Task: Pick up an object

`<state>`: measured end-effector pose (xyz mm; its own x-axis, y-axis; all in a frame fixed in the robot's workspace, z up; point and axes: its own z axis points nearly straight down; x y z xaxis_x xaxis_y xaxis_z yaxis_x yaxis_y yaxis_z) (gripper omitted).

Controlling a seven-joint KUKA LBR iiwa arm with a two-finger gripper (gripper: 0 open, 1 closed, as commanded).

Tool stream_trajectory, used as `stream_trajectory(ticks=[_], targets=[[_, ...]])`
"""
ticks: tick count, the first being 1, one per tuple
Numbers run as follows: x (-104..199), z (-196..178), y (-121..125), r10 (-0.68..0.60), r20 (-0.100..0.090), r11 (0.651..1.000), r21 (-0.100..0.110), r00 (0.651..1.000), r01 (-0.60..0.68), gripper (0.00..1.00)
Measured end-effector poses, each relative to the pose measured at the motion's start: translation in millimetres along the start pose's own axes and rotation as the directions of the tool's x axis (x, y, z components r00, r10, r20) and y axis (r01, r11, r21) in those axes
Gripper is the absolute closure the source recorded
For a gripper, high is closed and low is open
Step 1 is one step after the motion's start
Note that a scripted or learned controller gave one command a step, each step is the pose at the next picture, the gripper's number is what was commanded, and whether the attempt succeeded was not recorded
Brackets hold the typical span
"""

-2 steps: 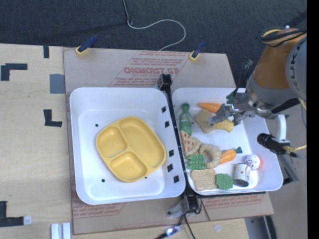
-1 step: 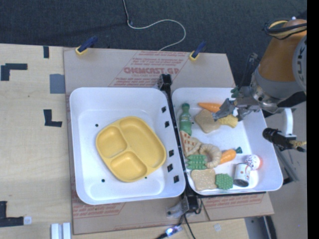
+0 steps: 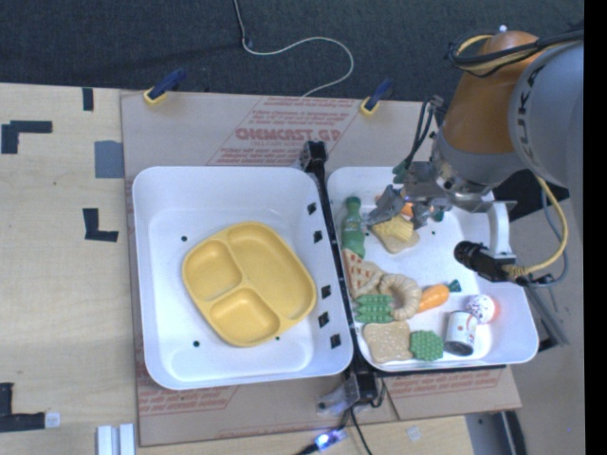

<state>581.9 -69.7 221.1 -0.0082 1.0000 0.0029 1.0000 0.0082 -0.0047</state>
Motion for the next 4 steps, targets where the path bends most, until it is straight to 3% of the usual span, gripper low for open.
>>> stream_trajectory(ticks=[1, 2, 4], targets=[[65, 2, 2, 0.000, 0.001, 1.000, 0.000, 1.000, 0.000, 1.00], [107, 4, 0, 0.002, 0.002, 1.000, 0.001, 1.000, -0.002, 1.00], [98, 0, 13, 0.006, 0.003, 1.000, 0.000, 1.000, -0.006, 1.00]])
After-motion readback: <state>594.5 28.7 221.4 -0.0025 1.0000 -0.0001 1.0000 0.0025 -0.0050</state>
